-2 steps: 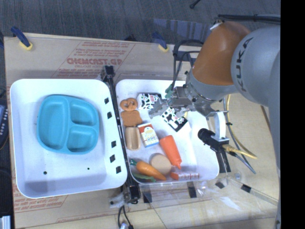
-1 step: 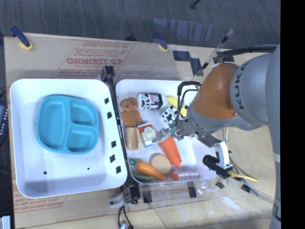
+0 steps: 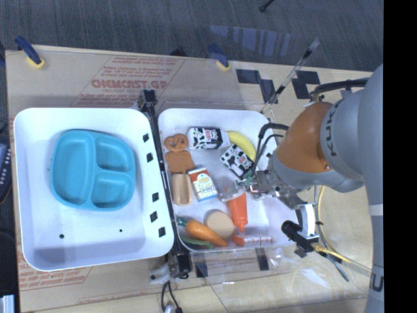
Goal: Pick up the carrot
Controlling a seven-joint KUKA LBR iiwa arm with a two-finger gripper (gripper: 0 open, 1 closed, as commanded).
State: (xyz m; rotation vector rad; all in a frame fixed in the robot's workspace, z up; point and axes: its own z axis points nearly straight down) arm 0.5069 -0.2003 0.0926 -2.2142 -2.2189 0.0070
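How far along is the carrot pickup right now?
Nothing looks done: the carrot lies at the near edge of the right bin, beside a round beige piece. The gripper is over the orange bottle, not the carrot. Reaching, grasping and lifting remain.

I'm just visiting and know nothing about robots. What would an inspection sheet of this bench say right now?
Surface: two white bins on a cardboard-covered bench.
Job's things: carrot lies at the right bin's near edge, untouched.
Clutter: blue tray in left bin; banana, orange bottle, cow-print cartons, gingerbread man in right bin.
Grippers: gripper above the right bin's right side, away from the carrot.
Cables: black cable loops by the wrist.
Surroundings: dark carpet, blue clamps.
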